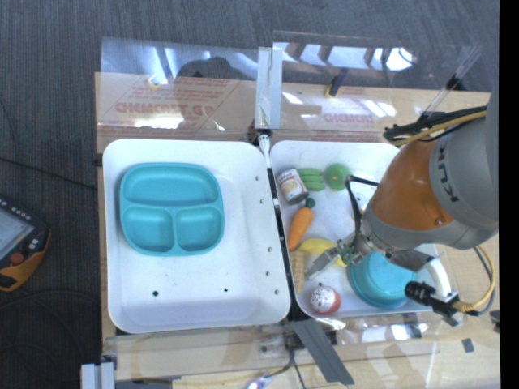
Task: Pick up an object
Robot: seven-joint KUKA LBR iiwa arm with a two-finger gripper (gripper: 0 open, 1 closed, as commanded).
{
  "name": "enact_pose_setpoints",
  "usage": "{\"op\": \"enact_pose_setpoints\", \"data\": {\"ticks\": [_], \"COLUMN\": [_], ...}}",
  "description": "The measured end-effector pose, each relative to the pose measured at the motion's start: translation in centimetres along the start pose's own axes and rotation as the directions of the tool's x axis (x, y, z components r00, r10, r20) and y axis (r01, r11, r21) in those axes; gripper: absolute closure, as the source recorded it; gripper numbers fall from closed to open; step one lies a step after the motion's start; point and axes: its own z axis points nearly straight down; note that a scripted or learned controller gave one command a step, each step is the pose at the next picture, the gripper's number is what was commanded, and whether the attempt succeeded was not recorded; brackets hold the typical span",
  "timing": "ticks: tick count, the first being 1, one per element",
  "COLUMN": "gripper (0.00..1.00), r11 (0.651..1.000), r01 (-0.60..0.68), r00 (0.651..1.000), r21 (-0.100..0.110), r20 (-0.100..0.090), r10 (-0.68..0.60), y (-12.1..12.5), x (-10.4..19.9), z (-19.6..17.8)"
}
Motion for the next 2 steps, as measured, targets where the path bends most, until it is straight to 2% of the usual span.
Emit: {"op": "enact_pose_setpoints", "data": {"ticks": [1,2], "gripper": [1.00,1.00], "r11": [1.000,0.988], "r01": [-0.002,-0.152], "r00": [1.000,0.988], "r21": [-0.003,0.013], "r20": [0.003,-0.001], "r10": [0.002,0.152], "y": [0.1,4.3], "x": [-0.2,6.0], "z": [-0.9,-12.9]}}
